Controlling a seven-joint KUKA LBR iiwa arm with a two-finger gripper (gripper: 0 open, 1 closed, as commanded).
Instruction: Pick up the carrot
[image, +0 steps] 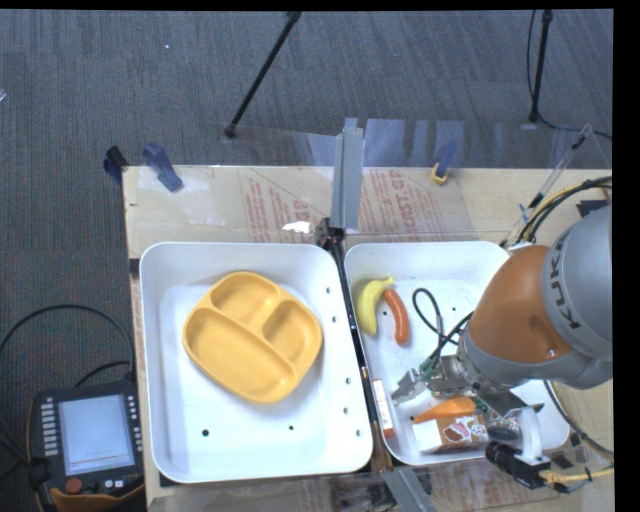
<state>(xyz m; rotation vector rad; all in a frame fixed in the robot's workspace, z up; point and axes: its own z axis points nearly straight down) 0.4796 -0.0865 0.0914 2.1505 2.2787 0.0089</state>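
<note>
The carrot (449, 408) is a small orange piece lying near the front of the right bin (470, 262), just above a small orange-and-white carton (456, 433). My gripper (424, 380) hangs low over the bin floor, just up and to the left of the carrot and very close to it. The orange band of the arm (522, 310) covers the bin's right part. From this view I cannot make out whether the carrot is touched.
A yellow banana (372, 302) and a red sausage (399, 316) lie at the back left of the right bin, with a black cable loop (428, 310) beside them. A yellow divided plate (252, 335) sits in the left bin (165, 400).
</note>
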